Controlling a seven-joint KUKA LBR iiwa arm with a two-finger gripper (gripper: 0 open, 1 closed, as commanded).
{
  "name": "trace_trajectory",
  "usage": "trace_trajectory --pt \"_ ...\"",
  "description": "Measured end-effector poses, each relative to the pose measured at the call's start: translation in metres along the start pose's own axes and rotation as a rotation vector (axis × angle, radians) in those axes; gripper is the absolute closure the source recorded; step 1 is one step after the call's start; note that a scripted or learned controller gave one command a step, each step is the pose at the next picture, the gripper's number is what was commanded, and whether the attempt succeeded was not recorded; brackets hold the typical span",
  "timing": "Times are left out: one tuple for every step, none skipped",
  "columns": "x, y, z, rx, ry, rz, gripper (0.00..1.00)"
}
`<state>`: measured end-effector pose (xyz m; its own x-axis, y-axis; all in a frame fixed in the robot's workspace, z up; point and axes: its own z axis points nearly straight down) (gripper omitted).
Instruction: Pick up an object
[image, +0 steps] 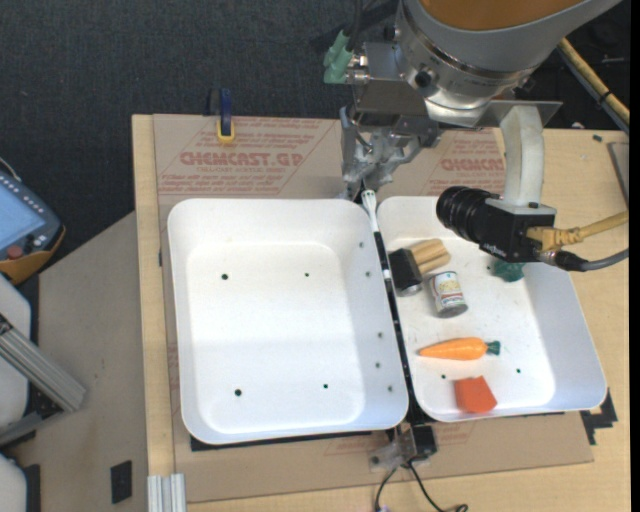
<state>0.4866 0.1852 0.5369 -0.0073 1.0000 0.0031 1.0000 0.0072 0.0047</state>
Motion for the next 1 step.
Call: trace_trajectory --pt "0.032 -0.0077 0.0021 0.003 -0.001 0.003 1.0"
